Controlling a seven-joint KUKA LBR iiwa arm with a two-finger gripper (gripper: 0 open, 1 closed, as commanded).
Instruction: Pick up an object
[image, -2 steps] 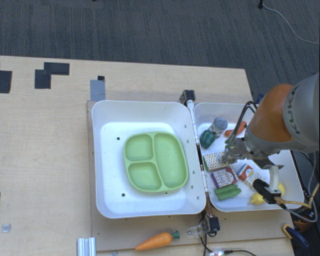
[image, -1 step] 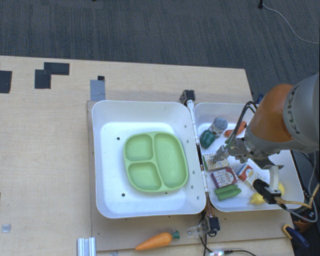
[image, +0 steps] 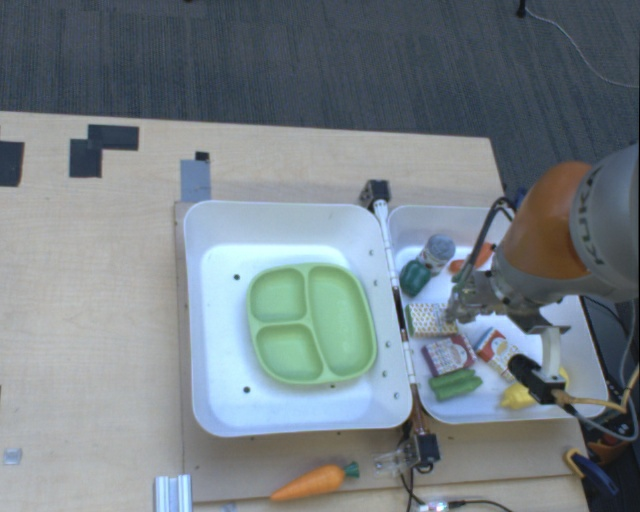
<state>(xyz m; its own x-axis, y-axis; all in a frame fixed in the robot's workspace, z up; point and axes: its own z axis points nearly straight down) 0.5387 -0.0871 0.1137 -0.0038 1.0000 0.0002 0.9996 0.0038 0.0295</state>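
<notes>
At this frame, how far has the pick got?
Done: the arm reaches over the right bin, gripper low among the clutter beside the patterned packet. In hand: nothing visibly held. Left: grasp and lift an item; the green divided plate sits in the left bin.

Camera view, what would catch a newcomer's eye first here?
The light green divided plate lying in the left bin stands out most. Next comes the grey arm with its orange band, reaching from the right over the right bin and its clutter. A toy carrot lies on the bench below the bins.
</notes>
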